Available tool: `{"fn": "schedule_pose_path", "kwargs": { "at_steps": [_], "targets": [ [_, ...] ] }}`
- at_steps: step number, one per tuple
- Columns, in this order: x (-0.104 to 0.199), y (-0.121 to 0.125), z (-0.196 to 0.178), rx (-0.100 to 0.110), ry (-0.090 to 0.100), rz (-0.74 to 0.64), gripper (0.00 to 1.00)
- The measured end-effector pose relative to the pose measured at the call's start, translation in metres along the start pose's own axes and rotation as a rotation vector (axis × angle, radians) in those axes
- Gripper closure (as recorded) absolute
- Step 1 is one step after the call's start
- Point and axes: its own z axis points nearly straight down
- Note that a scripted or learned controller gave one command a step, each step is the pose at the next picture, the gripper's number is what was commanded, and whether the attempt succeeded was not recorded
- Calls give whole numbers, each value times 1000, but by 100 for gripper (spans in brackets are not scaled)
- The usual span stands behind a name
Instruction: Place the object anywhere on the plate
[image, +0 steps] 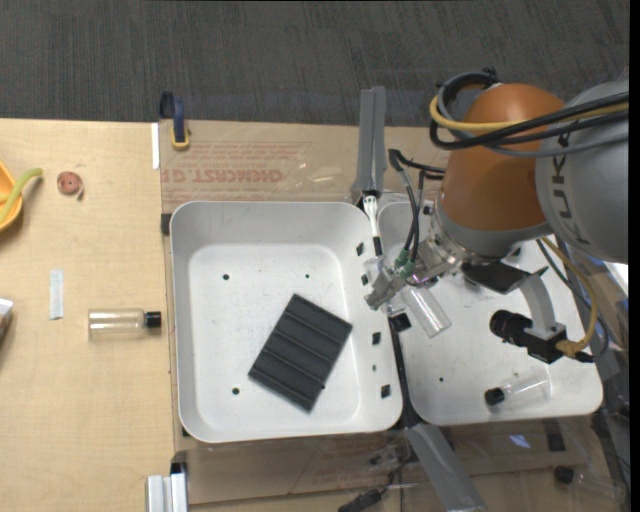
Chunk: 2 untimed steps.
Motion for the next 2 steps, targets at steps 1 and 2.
{"fn": "schedule_pose_path", "kwargs": {
  "at_steps": [1, 2],
  "targets": [
    [96, 33, 11, -1, -1, -66, 100],
    [96, 33, 10, -1, -1, -65, 0]
  ]
}}
